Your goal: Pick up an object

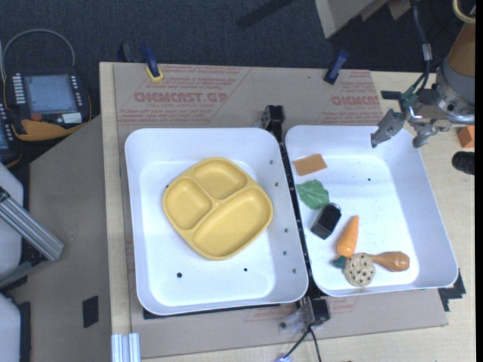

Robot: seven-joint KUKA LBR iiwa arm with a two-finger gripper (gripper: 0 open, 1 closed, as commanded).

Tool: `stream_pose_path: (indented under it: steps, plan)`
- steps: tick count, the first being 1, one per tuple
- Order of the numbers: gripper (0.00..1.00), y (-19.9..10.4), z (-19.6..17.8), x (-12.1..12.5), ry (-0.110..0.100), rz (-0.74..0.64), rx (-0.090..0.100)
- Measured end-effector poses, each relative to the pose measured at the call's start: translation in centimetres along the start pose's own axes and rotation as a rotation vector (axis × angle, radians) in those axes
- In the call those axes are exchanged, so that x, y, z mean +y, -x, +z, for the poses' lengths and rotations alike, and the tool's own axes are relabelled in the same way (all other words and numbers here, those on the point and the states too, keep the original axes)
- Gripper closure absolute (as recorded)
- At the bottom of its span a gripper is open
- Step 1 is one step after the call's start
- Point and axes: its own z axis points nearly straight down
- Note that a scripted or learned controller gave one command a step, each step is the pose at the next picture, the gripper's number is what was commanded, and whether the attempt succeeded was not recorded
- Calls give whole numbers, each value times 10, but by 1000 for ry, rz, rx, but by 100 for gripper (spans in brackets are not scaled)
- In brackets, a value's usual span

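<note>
My gripper (401, 133) hangs over the far right corner of the right bin (423, 202), its two fingers spread open with nothing between them. In that bin lie an orange flat piece (309, 164), a green leaf-like piece (313, 194), a small black block (327, 220), an orange carrot (348, 237), a round beige cookie-like piece (360, 270) and a brown drumstick (391, 260). All of them sit well left of and nearer than the gripper.
The left bin (151, 225) holds a yellow divided plate (218, 206). Both bins rest on a cardboard sheet (226, 96) held by clamps at its far edge. A handheld control pendant (47, 100) lies off the bench at the left.
</note>
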Motion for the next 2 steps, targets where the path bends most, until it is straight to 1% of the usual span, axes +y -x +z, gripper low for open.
stream_pose_path:
  steps: [1, 2]
  plan:
    - [0, -2, 64, 2, -7, 0, 2]
    - [0, -1, 108, -2, -6, 1, 1]
